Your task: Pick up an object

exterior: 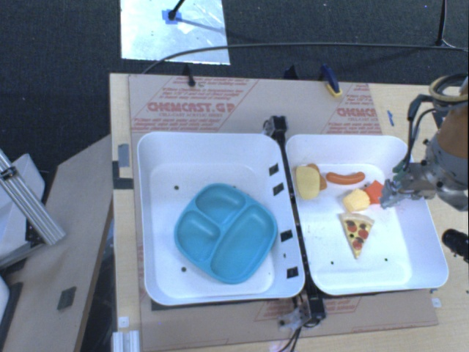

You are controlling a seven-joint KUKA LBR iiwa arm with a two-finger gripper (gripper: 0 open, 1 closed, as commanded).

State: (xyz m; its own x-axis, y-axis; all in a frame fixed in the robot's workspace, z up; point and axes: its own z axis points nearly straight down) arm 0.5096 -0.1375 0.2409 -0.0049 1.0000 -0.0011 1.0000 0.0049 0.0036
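Note:
Several toy foods lie in the right bin (410, 270): a yellow bun-like piece (308, 182), a sausage (344, 177), a yellow cheese block (357, 199), a small orange-red piece (374, 191) and a pizza slice (357, 232). My gripper (390, 195) reaches in over the bin's right side, low, right next to the orange-red piece and just right of the cheese block. Whether it touches either one cannot be made out. Nothing is visibly held.
The left bin (161, 160) holds a blue divided plate (226, 232). A black clip strip (286, 211) runs between the bins. The grey arm (447, 152) with cables stands at the right edge. A metal frame (29, 211) sits far left.

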